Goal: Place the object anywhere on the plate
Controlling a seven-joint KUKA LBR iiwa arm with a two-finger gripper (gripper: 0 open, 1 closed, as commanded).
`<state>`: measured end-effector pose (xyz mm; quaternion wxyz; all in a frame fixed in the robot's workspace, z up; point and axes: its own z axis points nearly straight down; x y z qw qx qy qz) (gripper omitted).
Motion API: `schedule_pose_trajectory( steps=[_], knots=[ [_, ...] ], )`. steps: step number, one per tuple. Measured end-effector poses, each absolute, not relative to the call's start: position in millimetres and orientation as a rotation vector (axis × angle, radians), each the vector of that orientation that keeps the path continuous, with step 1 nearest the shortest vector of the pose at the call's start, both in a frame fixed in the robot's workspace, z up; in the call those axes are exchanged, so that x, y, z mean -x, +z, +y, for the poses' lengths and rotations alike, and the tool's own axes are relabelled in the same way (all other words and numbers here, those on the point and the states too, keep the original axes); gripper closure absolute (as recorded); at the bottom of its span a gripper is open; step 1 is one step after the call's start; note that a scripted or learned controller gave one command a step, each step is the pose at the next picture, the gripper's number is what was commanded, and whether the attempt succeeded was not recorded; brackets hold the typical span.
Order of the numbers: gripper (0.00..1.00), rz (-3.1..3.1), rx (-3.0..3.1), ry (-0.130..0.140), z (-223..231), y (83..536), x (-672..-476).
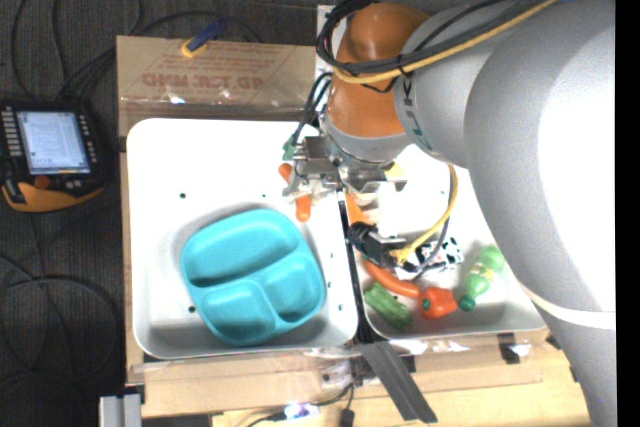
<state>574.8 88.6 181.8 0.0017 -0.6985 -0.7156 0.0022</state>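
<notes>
A teal plate (252, 277) with three compartments lies in the lower half of the left white bin (170, 165). My gripper (300, 187) hangs over that bin's right side, just above the plate's upper right rim. It is shut on a small orange object (303, 207), whose ends stick out above left and below the fingers. The object is in the air, beside the divider between the bins, not touching the plate. The wrist and its orange band hide the rest of the hand.
The right bin (505, 320) holds an orange carrot (390, 280), a green piece (385, 307), a red-orange pepper (437, 303), a green bottle (480, 273) and a black-and-white item (440, 255). A cardboard sheet (215, 75) lies behind the left bin.
</notes>
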Motion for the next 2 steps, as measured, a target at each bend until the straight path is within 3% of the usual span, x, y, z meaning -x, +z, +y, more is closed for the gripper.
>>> schedule_pose_trajectory(
  steps=[1,2],
  knots=[
    [1.00,-2.431,1.985,0.007,138.5,194.4,-516.9],
    [0.00,-2.431,1.985,0.006,138.3,194.4,-516.9]
  ],
)
